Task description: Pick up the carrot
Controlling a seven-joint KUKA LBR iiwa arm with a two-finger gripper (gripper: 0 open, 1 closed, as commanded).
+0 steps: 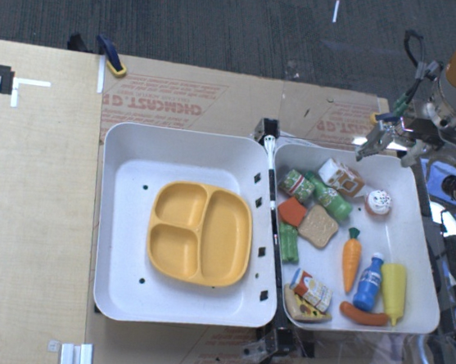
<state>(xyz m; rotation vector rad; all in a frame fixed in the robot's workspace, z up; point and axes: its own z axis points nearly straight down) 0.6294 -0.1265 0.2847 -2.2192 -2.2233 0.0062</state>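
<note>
Carrot: you see the carrot point(351, 263) lying in the right bin point(419, 233), green top pointing to the far side, orange tip pointing to the near side.
Next to the carrot: the blue bottle point(369, 283) sits just beside the carrot's tip, and the yellow bottle point(393, 291) is past that. The slice of bread point(318, 227) is near the carrot's other side. The red sausage point(364, 316) lies near the tip, at the front of the bin.
Gripper: the gripper point(391, 144) hangs over the far edge of the right bin, well apart from the carrot. Its fingers look spread apart, and nothing is between them.
Other bin: the yellow plate point(201, 234) rests in the left bin point(118, 205), far from the carrot.
What could go wrong: I think the fingers could bump the blue bottle, because it is so close to the carrot's tip. You could grab the bottle by mistake. The carrot is round and thin, so it may roll or slip out if you pinch it near the tip.
</note>
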